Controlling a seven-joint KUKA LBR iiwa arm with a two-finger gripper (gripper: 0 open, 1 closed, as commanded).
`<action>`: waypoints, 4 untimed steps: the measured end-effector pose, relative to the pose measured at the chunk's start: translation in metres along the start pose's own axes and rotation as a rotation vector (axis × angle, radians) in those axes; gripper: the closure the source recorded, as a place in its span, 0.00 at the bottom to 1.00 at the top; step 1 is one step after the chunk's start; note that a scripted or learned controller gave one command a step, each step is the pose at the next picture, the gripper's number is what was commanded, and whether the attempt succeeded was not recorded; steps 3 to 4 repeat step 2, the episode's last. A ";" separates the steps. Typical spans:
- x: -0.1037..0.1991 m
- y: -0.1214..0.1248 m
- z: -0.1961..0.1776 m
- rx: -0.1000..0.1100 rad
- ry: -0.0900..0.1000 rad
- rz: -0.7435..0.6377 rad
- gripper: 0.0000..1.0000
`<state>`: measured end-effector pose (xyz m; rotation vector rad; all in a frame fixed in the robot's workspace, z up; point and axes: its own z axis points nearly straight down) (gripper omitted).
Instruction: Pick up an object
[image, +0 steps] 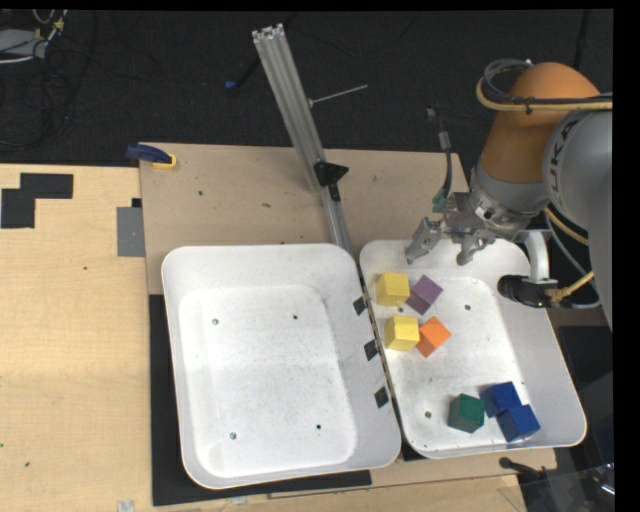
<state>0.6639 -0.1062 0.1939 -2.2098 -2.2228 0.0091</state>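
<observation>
Purple block (424, 293) lies just below the gripper (447, 243), whose fingers are spread and hold nothing. Beside it sit two yellow blocks (392, 288) and an orange block (433, 336), farther off green block (465, 412) and blue blocks (510, 410), all in the right bin (540, 340).

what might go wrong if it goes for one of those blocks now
1. The yellow block and purple block sit close together, as do the second yellow block and orange block, so a finger may land on a neighbour and push it rather than grip.
2. The blue blocks lie by the right bin's rim, which could block a finger.
3. The open end effector hangs over the bin's far edge, beside the blocks rather than above them.
</observation>
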 end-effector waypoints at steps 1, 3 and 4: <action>0.005 -0.001 0.044 -0.001 0.000 -0.001 0.00; 0.004 0.005 0.072 -0.024 -0.004 0.001 0.00; 0.004 0.005 0.072 -0.024 -0.004 0.001 0.00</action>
